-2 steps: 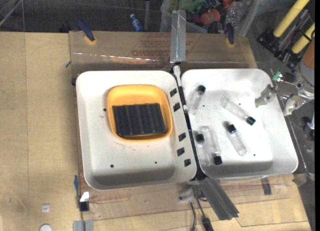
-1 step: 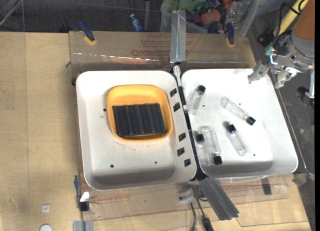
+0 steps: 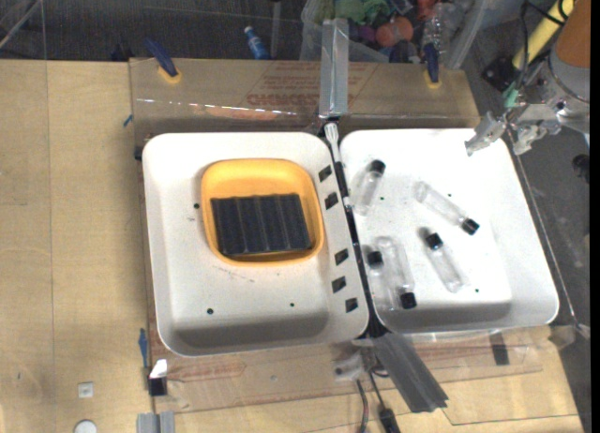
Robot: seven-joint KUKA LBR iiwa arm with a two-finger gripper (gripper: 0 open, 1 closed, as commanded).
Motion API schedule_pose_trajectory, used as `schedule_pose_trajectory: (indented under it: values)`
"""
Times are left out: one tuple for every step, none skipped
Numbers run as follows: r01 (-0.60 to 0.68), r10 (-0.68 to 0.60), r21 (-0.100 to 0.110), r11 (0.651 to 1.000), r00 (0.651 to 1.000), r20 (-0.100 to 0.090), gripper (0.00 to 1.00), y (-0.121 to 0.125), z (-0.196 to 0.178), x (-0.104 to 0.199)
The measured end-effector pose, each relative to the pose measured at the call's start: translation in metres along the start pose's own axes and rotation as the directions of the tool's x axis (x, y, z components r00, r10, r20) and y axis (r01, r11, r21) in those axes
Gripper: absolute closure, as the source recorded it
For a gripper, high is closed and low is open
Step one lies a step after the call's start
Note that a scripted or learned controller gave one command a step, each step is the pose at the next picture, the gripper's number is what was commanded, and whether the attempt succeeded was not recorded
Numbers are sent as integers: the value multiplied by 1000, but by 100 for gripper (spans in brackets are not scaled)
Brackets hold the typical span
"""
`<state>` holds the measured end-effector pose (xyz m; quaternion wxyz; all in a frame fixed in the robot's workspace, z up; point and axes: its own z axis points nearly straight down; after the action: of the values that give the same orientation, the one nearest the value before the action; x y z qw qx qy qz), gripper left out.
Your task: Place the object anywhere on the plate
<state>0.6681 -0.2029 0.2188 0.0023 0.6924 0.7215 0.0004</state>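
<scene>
Vials: four clear black-capped ones lie scattered in right bin, e.g. one near centre. Yellow plate in left bin bears dark ribbed block. No legible writing. Gripper hovers over right bin's far right corner; opening cannot be told, nothing seen held.

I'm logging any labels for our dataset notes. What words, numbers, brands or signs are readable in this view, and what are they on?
No text can be quoted with confidence.
Clear sheet behind the bins: faint reddish printed lines, too blurred to read.
Clear vials in the right bin: no label legible.
Yellow plate with its dark ribbed block in the left bin: no markings visible.
Gripper: no readable marking.
</scene>
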Motion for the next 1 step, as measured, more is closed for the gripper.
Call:
schedule_pose_trajectory:
  values:
    - [352,-352,-2,936,936,1,0,-1,-16,-20]
